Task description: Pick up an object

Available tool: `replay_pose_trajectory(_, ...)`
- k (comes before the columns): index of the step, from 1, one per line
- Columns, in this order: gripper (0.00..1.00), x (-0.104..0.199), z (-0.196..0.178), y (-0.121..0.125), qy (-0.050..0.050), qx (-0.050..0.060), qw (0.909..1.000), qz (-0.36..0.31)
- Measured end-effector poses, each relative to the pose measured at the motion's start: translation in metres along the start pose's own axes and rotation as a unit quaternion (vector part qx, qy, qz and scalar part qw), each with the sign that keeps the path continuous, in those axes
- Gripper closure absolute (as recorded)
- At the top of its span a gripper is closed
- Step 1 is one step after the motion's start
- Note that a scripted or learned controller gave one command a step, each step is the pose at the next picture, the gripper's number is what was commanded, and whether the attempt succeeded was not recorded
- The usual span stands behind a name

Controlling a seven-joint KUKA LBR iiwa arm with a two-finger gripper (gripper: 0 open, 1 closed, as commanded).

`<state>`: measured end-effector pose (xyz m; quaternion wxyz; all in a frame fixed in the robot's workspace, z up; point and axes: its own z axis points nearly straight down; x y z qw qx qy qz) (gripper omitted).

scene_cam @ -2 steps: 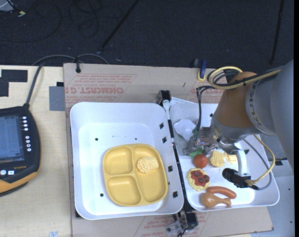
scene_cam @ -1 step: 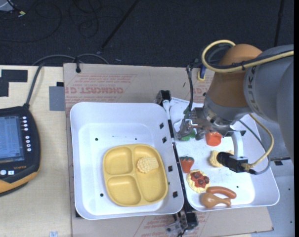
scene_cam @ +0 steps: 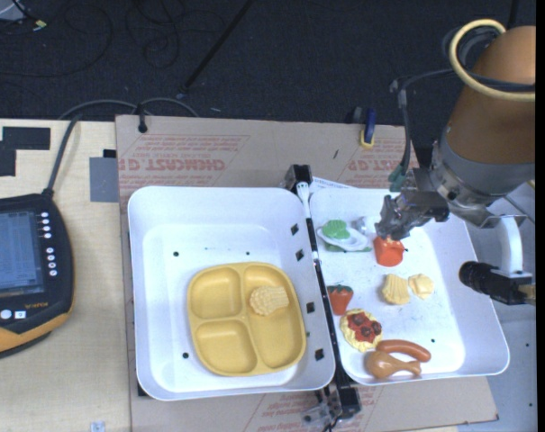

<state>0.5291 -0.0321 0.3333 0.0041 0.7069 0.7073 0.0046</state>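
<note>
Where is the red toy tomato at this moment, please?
In the camera view, the red tomato is in the right bin, toward its upper middle, directly under the gripper. The green item lies to its left and the yellow pieces below.

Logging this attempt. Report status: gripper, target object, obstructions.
Gripper low over right bin, right above red toy; hold unconfirmed. Green-and-white piece close on its left. Corn piece sits in yellow tray, left bin.

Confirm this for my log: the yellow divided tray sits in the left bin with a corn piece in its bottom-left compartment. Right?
Not quite. In the camera view the yellow divided tray does sit in the left bin, but the corn piece lies in its upper-right compartment, not the bottom-left one.
</note>
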Motion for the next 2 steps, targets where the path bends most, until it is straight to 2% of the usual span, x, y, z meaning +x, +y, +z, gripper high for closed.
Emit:
replay_pose_trajectory(1,1.0,0.008,-0.051,-0.055,0.0,0.006,1.0,0.0)
replay_pose_trajectory(2,1.0,0.059,-0.095,-0.052,0.0,0.006,1.0,-0.002)
